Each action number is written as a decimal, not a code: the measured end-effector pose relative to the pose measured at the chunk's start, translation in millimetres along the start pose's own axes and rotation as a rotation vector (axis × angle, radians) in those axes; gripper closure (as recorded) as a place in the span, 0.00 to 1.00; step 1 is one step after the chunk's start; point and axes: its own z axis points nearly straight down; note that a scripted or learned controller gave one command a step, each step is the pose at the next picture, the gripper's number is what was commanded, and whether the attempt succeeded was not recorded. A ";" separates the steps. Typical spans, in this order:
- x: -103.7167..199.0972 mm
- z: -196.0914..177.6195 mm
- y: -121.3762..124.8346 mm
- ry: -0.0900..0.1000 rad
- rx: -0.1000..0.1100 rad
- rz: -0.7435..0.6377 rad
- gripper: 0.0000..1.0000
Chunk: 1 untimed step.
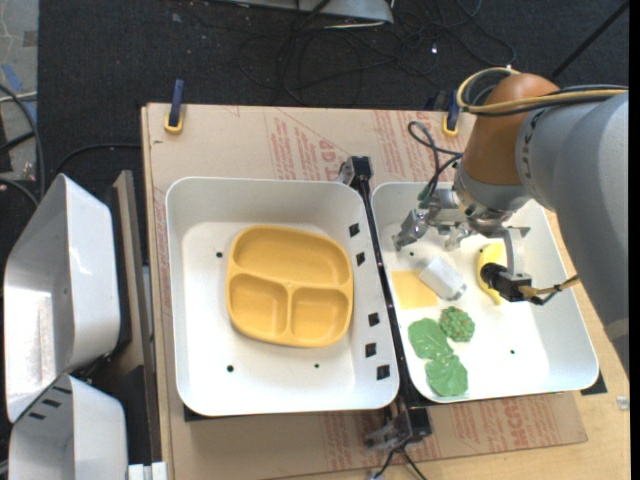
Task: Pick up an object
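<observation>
My gripper [428,230] hangs over the back left part of the right bin [560,363], under the grey arm with its orange band [500,133]. Just in front of it lies a small white cylinder [441,276], resting partly on a flat yellow square [410,289]. A yellow rounded piece [491,269] with a dark end lies to the right of the cylinder. Three green pieces sit nearer the front: a knobbly one [458,323], a leaf-like one [428,339] and a rounded one [447,375]. I see nothing held in the gripper.
The left bin [195,268] holds a yellow divided tray [291,285]. A black divider strip [374,268] runs between the two bins. White containers [50,288] stand off the bench at the left. Cables lie on the dark floor behind.
</observation>
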 end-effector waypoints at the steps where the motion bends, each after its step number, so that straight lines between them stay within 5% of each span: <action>1: -0.2 -13.6 1.2 -0.001 -0.005 0.000 1.00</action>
